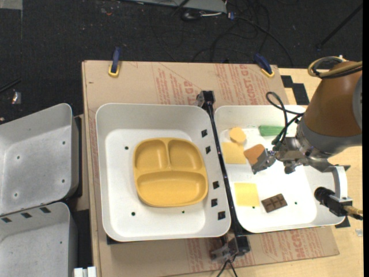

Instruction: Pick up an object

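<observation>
Bench is brown board [173, 77] on dark floor, cables [242, 16] at the far side. Near edge of the right bin [288, 221]: one brown chocolate piece [274, 202], one pale yellow square [246, 194]. Left bin [109, 154] holds one yellow divided plate [170, 172]. Gripper [260, 161] hangs mid right bin, touching an orange block [253, 153]; can't tell open or closed. Behind: yellow wedge [233, 152], orange round piece [237, 135], green piece [269, 130].

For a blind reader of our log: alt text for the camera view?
A grey arm's gripper hangs over the right bin beside an orange-brown block, among yellow, green and brown pieces. The left bin holds a yellow divided tray.
</observation>
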`<state>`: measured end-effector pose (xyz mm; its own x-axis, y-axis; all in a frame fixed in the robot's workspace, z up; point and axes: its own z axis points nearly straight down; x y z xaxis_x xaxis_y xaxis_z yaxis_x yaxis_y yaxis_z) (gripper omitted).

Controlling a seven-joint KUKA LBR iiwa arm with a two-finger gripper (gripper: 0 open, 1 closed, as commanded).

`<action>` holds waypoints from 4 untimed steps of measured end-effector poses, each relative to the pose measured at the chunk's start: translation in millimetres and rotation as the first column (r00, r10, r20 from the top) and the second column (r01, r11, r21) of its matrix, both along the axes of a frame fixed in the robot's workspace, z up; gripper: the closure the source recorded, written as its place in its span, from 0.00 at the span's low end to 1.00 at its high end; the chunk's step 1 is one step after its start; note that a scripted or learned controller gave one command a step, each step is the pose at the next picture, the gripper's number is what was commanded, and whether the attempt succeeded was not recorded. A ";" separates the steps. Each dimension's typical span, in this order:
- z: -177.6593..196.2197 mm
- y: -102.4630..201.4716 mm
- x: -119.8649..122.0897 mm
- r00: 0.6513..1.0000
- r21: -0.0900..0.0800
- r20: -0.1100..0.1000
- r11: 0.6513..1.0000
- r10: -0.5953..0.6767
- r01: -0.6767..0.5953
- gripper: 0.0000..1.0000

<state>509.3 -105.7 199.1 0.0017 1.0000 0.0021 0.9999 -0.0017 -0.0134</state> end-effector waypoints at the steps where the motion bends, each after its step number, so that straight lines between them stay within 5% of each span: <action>1: 5.7 0.1 2.8 1.000 -0.002 0.012 1.000 0.002 -0.002 0.00; 3: -91.7 -8.2 12.1 1.000 -0.001 0.008 1.000 -0.001 0.001 0.00; 4: -107.8 -7.7 11.8 1.000 -0.001 0.011 1.000 0.000 0.000 0.00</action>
